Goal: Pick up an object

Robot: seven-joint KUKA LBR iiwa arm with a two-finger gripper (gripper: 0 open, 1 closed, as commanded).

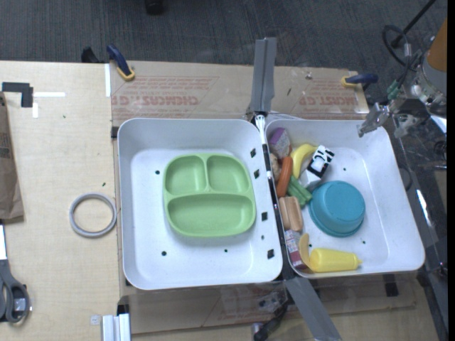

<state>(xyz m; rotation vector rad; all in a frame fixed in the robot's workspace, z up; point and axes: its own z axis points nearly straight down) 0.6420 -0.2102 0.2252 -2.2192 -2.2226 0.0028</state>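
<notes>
The right bin (380, 162) holds a heap of objects along its left side. An upturned blue bowl (338, 207) sits near the middle, with a yellow bottle (332, 260) lying in front of it. A banana (301, 156), a black-and-white die (320, 161), an orange carrot (284, 175), a green piece (299, 191) and a tan block (290, 212) crowd the divider. My gripper (372, 121) hangs over the bin's far right corner, apart from all of them, with nothing visibly in it.
The left bin (135, 190) carries a green divided plate (210, 195). A grey ring (93, 214) and scissors (13, 298) lie on the bench at left. Clamps sit at the back edge, and cables and the arm (426, 84) fill the far right.
</notes>
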